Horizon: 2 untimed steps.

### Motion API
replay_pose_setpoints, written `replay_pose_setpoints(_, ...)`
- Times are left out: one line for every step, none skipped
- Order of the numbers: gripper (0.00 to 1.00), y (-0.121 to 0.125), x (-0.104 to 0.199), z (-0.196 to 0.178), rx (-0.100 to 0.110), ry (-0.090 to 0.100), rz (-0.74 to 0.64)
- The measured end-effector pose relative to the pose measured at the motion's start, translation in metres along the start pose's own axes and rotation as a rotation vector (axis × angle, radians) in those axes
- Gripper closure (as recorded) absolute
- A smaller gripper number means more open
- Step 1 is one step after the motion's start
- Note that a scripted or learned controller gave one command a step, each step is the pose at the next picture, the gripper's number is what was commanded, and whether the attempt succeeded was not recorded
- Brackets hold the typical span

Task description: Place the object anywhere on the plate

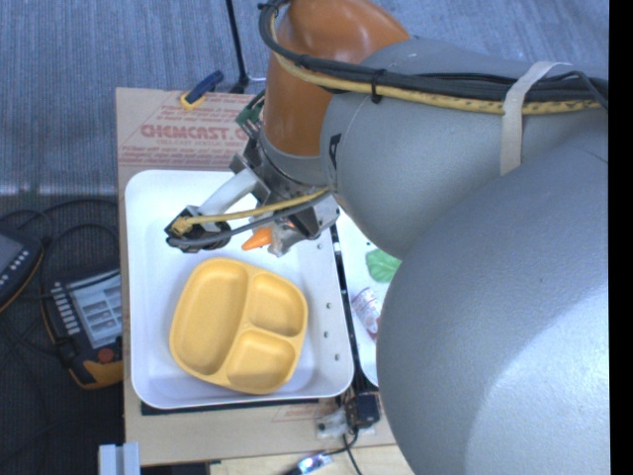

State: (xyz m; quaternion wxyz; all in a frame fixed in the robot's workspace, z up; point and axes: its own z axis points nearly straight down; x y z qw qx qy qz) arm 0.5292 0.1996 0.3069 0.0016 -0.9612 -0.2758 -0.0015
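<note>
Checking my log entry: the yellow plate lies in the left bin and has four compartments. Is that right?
Not quite. The camera view shows the plate with three compartments, not four. It does lie in the left bin.

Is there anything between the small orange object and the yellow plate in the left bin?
Nothing visible does. The orange object is beside the gripper, just past the plate's far rim, with only a strip of bare bin floor between them.

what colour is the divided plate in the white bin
Yellow all over, no pattern; the plate shows best in the camera view.
</note>
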Motion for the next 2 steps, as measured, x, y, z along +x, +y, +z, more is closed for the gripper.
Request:
replay_pose_setpoints(1.0, -0.0514, -0.0138, -0.0475, -0.001, -0.006, -0.14)
replay_pose_setpoints(0.0, -0.0497, -0.0143, -0.0466, -0.002, -0.008, -0.137)
